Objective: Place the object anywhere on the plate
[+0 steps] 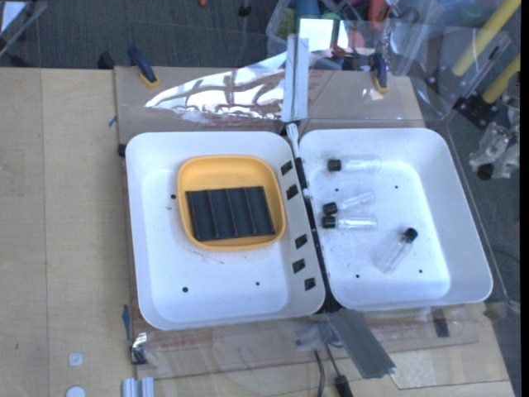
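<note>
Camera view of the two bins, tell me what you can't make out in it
- Vials in the right bin: clear bodies fade into the white floor, so contents are unreadable.
- Dark ribbed block on the yellow plate: too small to identify.
- Bench behind the bins: foil glare blurs it.

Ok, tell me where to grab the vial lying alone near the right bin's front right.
Probably best to take the lone vial across the middle of its clear body, coming straight down from above. It lies flat and slanted, black cap toward the back, apart from the other vials, so turn the tool crosswise to its length.
</note>
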